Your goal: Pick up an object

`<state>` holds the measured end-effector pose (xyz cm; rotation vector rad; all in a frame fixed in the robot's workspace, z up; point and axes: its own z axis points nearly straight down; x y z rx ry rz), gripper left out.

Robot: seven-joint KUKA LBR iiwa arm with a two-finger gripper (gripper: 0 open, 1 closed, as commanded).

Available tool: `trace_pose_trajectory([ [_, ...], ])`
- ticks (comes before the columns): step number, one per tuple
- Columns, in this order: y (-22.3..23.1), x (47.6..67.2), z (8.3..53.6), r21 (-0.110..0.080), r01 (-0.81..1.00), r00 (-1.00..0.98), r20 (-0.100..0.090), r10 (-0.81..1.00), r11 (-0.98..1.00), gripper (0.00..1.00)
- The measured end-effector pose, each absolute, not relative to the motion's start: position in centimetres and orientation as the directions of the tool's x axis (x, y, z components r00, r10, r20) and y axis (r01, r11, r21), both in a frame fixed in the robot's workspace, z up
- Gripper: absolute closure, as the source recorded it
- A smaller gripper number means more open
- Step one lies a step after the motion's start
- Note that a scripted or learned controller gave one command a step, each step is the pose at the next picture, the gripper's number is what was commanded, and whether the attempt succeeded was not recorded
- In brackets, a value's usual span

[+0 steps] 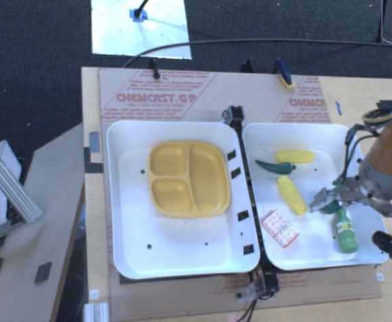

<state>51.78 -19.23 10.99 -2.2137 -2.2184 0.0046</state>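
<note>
Lying nearest me, the green bottle (345, 231) is resting just below the gripper (324, 200). I'm hovering over its cap, claw spread apart, gripping nothing; next I'm judging a drop and squeeze beside the corn cob (291, 194).

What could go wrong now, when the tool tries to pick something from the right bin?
1. The tool sits between the corn cob and the green bottle, so it may push one aside.
2. The bottle lies near the right bin's wall, leaving little room.
</note>
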Motion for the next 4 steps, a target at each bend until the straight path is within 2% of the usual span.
trace_pose_trajectory([
  [1,-19.3,51.9,8.2,-0.003,1.000,-0.001,0.002,1.000,0.001,0.00],
  [2,-19.2,52.1,9.1,-0.002,1.000,-0.004,0.004,1.000,0.004,1.00],
  [4,-19.8,53.0,17.9,0.000,1.000,-0.005,-0.001,1.000,0.005,1.00],
])
